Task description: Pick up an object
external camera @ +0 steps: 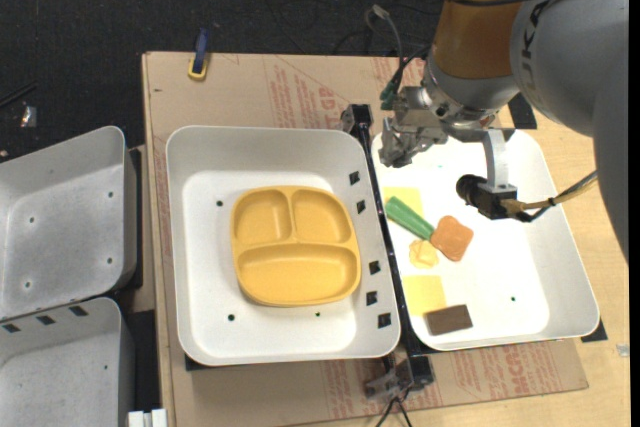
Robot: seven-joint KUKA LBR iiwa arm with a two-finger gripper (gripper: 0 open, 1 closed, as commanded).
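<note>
A dark floor strewn with cables surrounds the cardboard-topped surface (pixel 270 80), which carries two shallow white bins side by side. The left bin (pixel 190 215) holds a yellow divided plate (pixel 296 246). The right bin (pixel 560 285) holds the candidates for picking: a green block (pixel 409 217), an orange piece (pixel 452 238) touching a small pale yellow piece (pixel 424 254), a flat yellow square (pixel 422 293) and a brown block (pixel 448 319) near the front wall. The jaws (pixel 402 143) hang over the back left corner of the right bin, close to the divider between the bins; whether they are apart or together cannot be told from this angle, and nothing shows between them. The objects lie toward the front of where the jaws hang, so a straight descent here would likely meet bare bin floor or the wall. The green, orange and pale pieces crowd each other, so a closing grasp could nudge a neighbour and slip off.
</note>
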